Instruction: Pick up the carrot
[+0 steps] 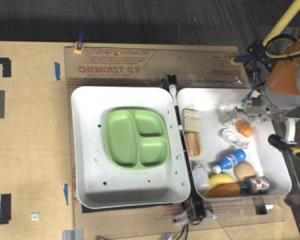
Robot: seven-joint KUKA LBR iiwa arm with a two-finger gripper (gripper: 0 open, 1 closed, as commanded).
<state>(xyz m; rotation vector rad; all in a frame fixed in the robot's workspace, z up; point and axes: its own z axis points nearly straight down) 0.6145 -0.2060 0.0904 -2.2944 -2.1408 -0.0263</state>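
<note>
The carrot [245, 129] lies in the right bin [210, 96], up beside the arm's wrist and above the blue bottle [229, 161], with a white object [235, 135] just to its left. The gripper [242, 115] hovers just over it, so the grasp probably wants the fingers straddling the orange body across its narrow width while staying off that white object. Whether the fingers are wide or narrow I cannot tell, and nothing is visibly between them.

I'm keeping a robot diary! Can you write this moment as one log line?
task: pick up carrot | gripper: over right bin, just above carrot | grasp: not visible | left bin: green tray
</note>
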